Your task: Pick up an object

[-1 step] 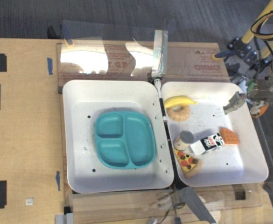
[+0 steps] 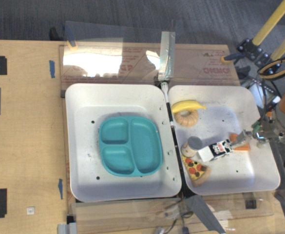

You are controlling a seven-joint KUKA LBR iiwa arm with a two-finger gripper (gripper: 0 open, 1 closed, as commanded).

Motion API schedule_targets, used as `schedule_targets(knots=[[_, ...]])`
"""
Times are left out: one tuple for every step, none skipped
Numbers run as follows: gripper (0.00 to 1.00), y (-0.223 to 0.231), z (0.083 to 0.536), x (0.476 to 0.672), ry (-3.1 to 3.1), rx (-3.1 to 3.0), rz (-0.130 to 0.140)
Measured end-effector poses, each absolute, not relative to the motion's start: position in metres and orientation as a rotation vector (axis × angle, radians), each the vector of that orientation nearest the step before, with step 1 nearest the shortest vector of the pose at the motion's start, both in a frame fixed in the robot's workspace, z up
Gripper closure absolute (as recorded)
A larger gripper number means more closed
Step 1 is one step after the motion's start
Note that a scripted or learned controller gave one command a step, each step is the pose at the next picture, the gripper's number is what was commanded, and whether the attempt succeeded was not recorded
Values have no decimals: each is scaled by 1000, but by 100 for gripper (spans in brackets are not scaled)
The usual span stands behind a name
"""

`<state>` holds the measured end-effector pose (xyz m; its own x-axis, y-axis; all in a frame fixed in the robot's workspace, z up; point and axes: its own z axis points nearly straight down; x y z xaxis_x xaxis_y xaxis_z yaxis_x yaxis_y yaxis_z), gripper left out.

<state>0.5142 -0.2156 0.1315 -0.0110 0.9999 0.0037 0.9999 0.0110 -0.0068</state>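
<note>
Figure: the approach step of a pick, read from the near edge of the bench to the far.

Nearest, in the right bin (image 2: 232, 185), a pizza slice (image 2: 197, 169) lies against the left wall. Just beyond it a white bottle (image 2: 215, 150) lies on its side, its dark-labelled end pointing right, with a grey disc (image 2: 195, 143) just beside its left end. An orange piece (image 2: 239, 142) – possibly a carrot – touches or nearly touches the bottle's right end.

The gripper (image 2: 259, 132) sits at the bin's right wall, just beside the orange piece. Whether it is spread or closed cannot be told, and nothing is seen held in it.

Farther back, a doughnut (image 2: 187, 118) and a banana (image 2: 187, 105) lie touching, near the left wall.

The left bin (image 2: 79, 130) holds a teal plate (image 2: 131, 145) with three compartments.

Judged step: reaching, with no object yet lifted. The orange piece and the bottle are the likeliest targets, being nearest the gripper.

The next move calls for a descent centred on one item alone – the two lie so close that a closing grip may nudge or catch both – followed by a straight lift clear of the bin wall.
</note>
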Motion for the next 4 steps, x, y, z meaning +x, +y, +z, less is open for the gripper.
schedule_targets(knots=[[0, -210, 94, 562, -2227, -2205, -19], [0, -210, 90, 547, -2335, -2107, -32], [100, -216, 96, 544, -2328, -2118, -17], [0, -210, 95, 544, -2326, -2103, -24]])
